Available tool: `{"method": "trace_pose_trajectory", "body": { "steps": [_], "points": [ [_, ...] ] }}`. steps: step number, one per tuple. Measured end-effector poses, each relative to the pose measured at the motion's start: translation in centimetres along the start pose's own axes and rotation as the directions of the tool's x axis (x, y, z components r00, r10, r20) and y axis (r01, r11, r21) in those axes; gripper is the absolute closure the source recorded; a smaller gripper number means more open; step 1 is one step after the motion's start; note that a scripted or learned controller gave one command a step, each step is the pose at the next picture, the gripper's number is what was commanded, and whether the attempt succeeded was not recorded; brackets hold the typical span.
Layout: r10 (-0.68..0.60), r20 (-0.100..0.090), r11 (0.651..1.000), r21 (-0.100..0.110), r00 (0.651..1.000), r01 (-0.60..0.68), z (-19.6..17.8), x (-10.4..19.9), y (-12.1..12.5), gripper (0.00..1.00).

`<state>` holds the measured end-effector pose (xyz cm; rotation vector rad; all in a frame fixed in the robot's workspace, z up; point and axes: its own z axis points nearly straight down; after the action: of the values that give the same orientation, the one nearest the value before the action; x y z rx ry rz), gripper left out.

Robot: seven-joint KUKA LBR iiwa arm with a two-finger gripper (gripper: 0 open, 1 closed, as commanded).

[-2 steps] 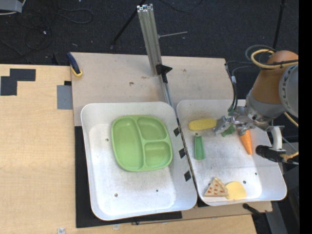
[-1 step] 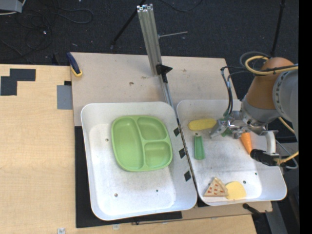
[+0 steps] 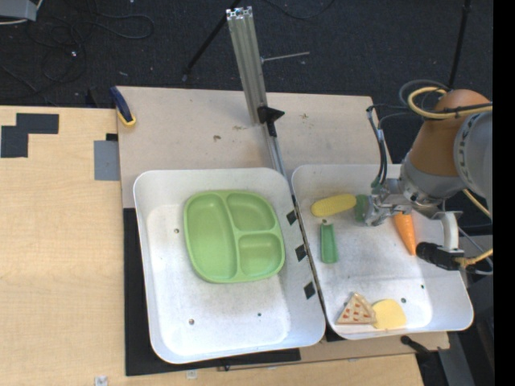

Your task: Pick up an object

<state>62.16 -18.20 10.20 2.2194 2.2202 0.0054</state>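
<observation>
Camera view: gripper (image 3: 375, 213) fingers indistinct.

No readable text, labels, brands, numbers or signs on bins, bench or arm.

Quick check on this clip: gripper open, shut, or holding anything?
Gripper: cannot be told; it sits low in the right white bin, beside the yellow banana-shaped toy.

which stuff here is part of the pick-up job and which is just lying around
Job: tool low in the right bin; beside it the yellow banana, green piece, orange carrot, waffle slice, yellow block.
Lying about: green divided plate in the left bin.
</observation>
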Motion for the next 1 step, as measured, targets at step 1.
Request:
{"method": "trace_pose_trajectory", "body": {
  "steps": [1],
  "points": [
    [0.003, 0.002, 1.0, 0.001, 1.0, -0.003, -5.26, 0.16, -0.89, 1.0]
  ]
}}
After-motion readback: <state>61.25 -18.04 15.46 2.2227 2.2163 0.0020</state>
